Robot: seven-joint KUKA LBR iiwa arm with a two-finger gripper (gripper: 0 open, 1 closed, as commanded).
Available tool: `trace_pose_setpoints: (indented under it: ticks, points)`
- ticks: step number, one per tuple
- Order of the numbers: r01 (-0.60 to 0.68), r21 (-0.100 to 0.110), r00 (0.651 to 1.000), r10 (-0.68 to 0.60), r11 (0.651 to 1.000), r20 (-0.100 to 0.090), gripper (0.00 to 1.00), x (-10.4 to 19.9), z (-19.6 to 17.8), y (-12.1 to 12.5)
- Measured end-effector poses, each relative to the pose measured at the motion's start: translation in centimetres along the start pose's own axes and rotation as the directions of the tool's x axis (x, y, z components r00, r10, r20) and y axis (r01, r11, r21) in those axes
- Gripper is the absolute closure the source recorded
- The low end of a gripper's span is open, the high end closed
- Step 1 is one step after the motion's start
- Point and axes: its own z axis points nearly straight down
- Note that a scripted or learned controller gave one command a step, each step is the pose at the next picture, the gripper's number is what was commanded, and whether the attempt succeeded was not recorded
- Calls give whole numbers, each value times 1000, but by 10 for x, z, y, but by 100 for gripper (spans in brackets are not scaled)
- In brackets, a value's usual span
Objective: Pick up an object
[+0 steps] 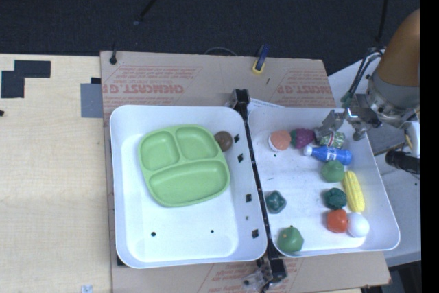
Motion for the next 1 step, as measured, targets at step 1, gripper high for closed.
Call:
trace_pose_setpoints:
  ticks: [1]
  points:
    - [1, -13, 1000, -1, 1000, 3, 0, 0, -8, 3]
